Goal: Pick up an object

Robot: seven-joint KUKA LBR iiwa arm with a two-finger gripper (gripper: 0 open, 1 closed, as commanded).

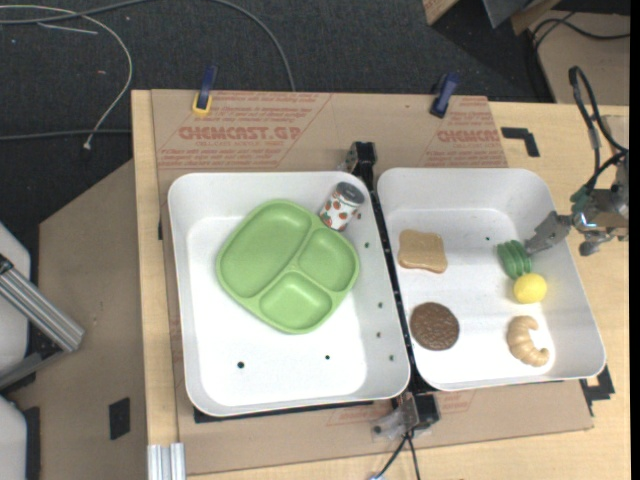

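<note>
Two white bins on cardboard printed "CHEMCAST GP".
Left bin (pixel 200 368): green divided plate (pixel 288 265), small can (pixel 342 205). Right bin (pixel 470 183): toast (pixel 422 251), brown cookie (pixel 435 325), green piece (pixel 514 259), lemon (pixel 530 288), croissant (pixel 528 340). Gripper (pixel 548 234), right edge, grip state unclear.

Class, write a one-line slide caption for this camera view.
Gripper reaches toward green toy in right bin; left bin holds green plate.

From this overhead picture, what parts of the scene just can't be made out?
- Gripper: in the camera view, too small and blurred to tell whether its fingers are open or shut.
- Green object: partly hidden by the gripper tip, so its shape is unclear.
- Arm: cut off by the right edge.
- Small cup: its printed pattern is too small to read.
</note>
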